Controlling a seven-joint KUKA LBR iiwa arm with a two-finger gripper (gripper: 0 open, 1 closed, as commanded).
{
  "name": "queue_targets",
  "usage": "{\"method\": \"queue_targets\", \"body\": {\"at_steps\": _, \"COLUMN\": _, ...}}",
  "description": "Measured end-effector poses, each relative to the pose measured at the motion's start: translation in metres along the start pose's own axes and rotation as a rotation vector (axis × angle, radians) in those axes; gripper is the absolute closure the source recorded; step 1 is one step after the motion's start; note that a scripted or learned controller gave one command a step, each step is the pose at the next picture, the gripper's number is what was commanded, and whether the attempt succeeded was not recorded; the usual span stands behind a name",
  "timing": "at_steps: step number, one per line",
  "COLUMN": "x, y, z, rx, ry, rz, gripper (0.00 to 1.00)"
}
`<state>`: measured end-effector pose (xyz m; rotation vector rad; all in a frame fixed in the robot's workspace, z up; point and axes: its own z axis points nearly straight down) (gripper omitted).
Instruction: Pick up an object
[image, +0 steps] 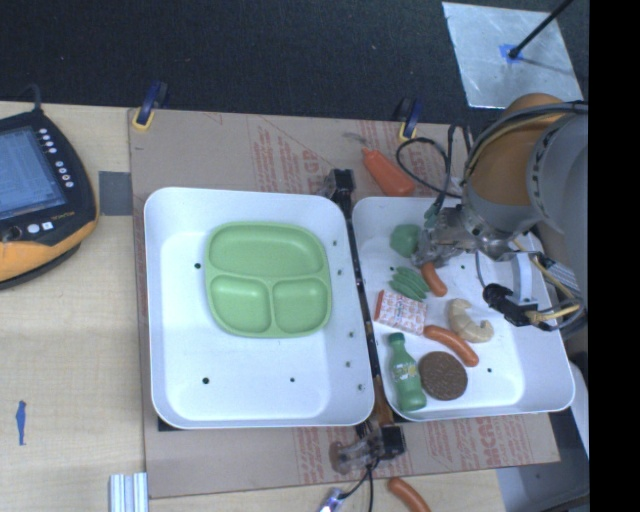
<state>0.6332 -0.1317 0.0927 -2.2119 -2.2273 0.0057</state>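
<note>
My gripper hangs low over the back part of the right bin. It sits directly above the upper end of a small orange carrot and just right of a round green toy. A green leafy piece lies just left of the carrot. Toward the bin's front are a red and white packet, a cream curved piece, an orange sausage, a green bottle and a brown cookie.
The left bin holds a green divided plate. An orange carrot lies behind the right bin and another orange piece in front of it. A teach pendant rests at the far left. Cables loop near the wrist.
</note>
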Motion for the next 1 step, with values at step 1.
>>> {"method": "queue_targets", "body": {"at_steps": 1, "x": 0.0738, "y": -0.0113, "z": -0.1009, "rx": -0.004, "ry": 0.001, "rz": 0.001, "gripper": 1.00}}
